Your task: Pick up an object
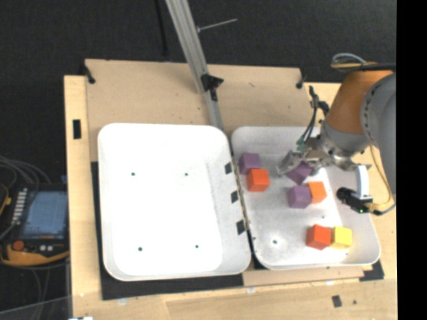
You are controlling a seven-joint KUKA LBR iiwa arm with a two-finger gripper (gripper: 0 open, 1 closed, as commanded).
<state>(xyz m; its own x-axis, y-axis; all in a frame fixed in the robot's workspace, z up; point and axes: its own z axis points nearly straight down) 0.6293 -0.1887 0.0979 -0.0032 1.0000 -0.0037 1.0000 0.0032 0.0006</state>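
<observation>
gripper [298,166] amid blocks [299,196], mid-bin [263,259]

One fixed overhead camera looks down aslant on both bins [167,199].

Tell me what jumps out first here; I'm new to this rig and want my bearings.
The bright blocks in the right bin stand out: purple block beside orange block, and a yellow block near the front right corner. The pincer sits over another purple piece at mid-bin. The left bin is plain white.
</observation>
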